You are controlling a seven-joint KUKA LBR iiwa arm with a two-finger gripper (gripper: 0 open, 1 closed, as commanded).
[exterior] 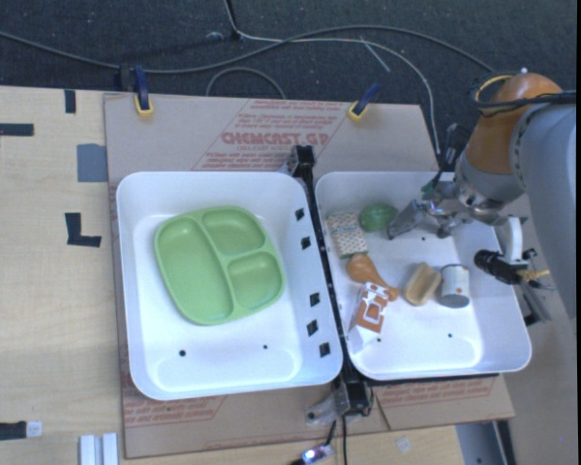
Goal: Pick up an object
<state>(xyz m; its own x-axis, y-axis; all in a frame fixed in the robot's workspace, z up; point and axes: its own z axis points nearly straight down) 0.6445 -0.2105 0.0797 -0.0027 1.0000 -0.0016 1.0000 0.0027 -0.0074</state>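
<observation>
Bright, even overhead light; soft shadows; slightly blurred throughout.

The two white bins sit on a sheet of brown cardboard [271, 134] printed with red lettering. A blue-and-yellow clamp [141, 93] pins the sheet's far left corner and another clamp [364, 100] holds the far edge further right. The cardboard lies on a pale wooden bench [39, 289] marked with black tape pieces [77, 231] and a grey patch [91, 162]. Beyond the bench is dark carpet [97, 17], with thin cables [271, 39] trailing across it toward the bins. A row of black clips [315, 260] runs along the seam where the two bins meet.
</observation>
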